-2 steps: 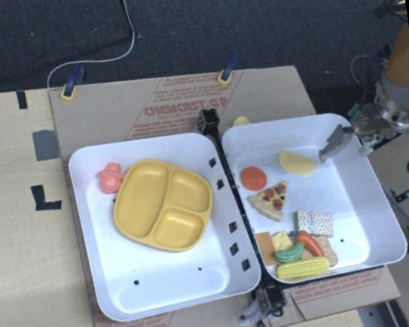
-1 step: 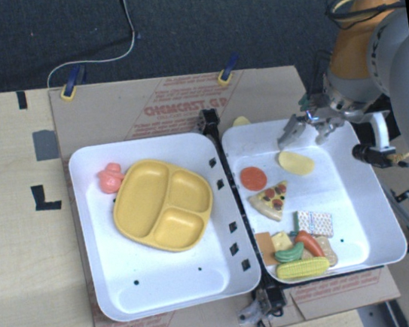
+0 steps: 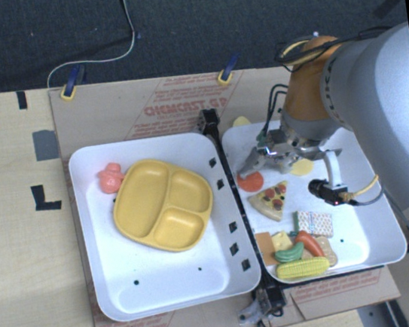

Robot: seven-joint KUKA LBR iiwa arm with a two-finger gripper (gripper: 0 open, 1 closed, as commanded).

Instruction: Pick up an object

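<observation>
One red disc (image 3: pixel 251 182) just below fingers (image 3: pixel 253 164), their opening impossible to tell

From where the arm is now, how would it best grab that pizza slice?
Probably from straight above, pinching across the two long sides of the pizza slice near its wider crust end. It lies flat in the right bin, apart from the red round piece, so fingers have room either side.
</observation>
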